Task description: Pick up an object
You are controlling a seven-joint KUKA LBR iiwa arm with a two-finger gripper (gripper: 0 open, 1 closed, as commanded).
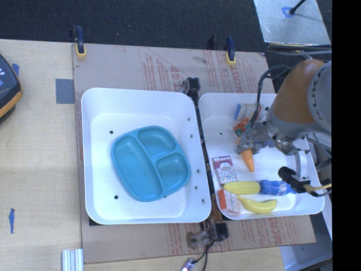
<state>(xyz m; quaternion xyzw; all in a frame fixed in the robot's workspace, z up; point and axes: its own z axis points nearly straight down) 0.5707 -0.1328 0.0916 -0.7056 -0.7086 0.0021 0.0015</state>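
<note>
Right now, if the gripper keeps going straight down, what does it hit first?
Probably the orange carrot: the gripper sits right over its upper end in the right bin. Depth is unclear from this slanted view, so it might land on the bin floor beside it.

So in the right bin (pixel 210 113) we've got a little pile of candidates. There's an orange carrot (pixel 248 160) lying roughly mid-bin, pointy end toward the near side. Left of it sits a small flat packet (pixel 224 169) with red and white print. Along the near edge we see two yellow bananas, one (pixel 242 187) lying left-right, the other (pixel 259 206) just nearer and curved. A blue piece (pixel 273 187) touches the first banana's right end. Toward the far side there's a small blue box (pixel 241 111); we can't make out much more of it.
</note>
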